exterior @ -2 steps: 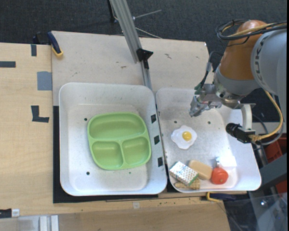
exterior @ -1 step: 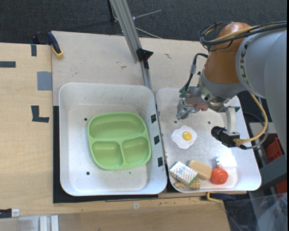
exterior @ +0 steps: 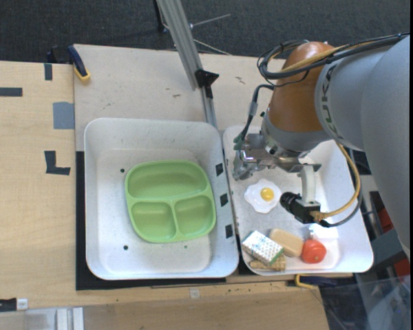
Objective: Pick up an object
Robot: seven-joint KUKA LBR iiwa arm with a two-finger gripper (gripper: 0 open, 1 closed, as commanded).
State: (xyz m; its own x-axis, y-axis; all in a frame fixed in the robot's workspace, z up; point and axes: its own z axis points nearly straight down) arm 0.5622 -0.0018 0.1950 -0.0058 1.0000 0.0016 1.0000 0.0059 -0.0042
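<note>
Hovering low in the right bin point(exterior: 351, 253), the pincer point(exterior: 246, 162) sits just beside the fried egg point(exterior: 263, 197); whether it is spread or pressed together cannot be told. Nothing looks lifted: egg, tomato point(exterior: 314, 251), bread slice point(exterior: 286, 242) and small box point(exterior: 263, 247) all lie toward the bin's near edge.

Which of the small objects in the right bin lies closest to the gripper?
The fried egg, just below the gripper; the box, tan block and tomato lie farther away.
</note>
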